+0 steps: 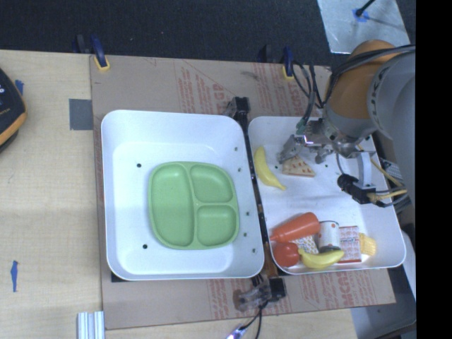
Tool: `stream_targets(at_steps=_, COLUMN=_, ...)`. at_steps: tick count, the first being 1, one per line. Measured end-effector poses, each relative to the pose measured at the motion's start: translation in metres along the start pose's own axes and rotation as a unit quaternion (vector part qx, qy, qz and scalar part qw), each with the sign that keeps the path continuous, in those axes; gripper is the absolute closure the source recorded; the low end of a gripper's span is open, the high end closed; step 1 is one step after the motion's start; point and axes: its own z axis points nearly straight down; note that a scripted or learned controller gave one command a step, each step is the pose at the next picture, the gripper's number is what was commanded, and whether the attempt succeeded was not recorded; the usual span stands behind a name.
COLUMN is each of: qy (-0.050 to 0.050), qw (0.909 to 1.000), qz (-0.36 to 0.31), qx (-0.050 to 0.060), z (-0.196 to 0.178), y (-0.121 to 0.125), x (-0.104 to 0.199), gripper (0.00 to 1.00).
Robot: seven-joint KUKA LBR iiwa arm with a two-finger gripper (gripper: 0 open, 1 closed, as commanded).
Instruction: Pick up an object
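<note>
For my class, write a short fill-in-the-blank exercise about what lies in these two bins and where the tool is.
1. The green divided plate lies in the ____ bin.
2. The tool hangs over the ____ bin, above a tan wedge-shaped piece.
3. The banana beside that wedge is coloured ____.
4. The long orange carrot lies at the ____ end of its bin.

Missing words: left; right; yellow; near
</note>
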Motion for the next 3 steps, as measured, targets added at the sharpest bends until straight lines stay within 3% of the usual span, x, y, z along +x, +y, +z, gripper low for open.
stream_targets(at_steps=1, qy=0.000, qw=1.0000, qz=-0.001, qx=-0.001, z=0.000, y=0.010, x=0.031, gripper=0.00)
stream_targets(at_steps=2, qy=0.000, qw=1.0000, qz=0.000, qx=0.000, z=0.000, y=-0.045, x=-0.011, gripper=0.00)
stream_targets(at_steps=3, qy=0.000, qw=1.0000, qz=0.001, qx=-0.002, z=-0.088, y=0.015, x=-0.087, gripper=0.00)
